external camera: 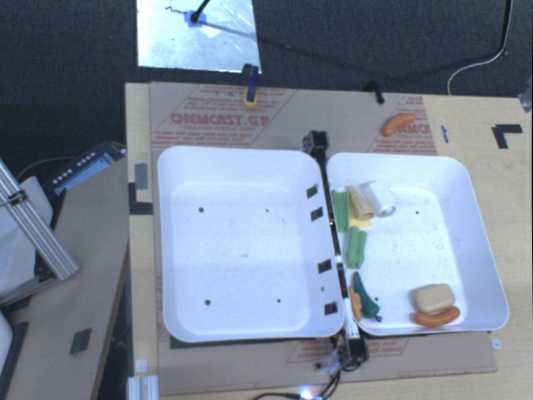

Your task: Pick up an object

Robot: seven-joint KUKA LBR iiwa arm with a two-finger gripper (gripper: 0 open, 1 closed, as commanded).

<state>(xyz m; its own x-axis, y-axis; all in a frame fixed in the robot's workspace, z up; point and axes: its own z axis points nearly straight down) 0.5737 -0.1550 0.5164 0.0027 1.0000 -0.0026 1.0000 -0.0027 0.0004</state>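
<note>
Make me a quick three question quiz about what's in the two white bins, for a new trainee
1. True or false: the orange sausage in the right bin touches the tan bun.
2. Which bin holds the toy food? A) left bin B) right bin C) both
3. Fill in: a second orange sausage lies on the ____, beyond the right bin's far rim.

Key:
1. True; it lies against the bun's near side.
2. B; the corn, white cup and green pieces lie along the right bin's left wall.
3. Bench.
</note>
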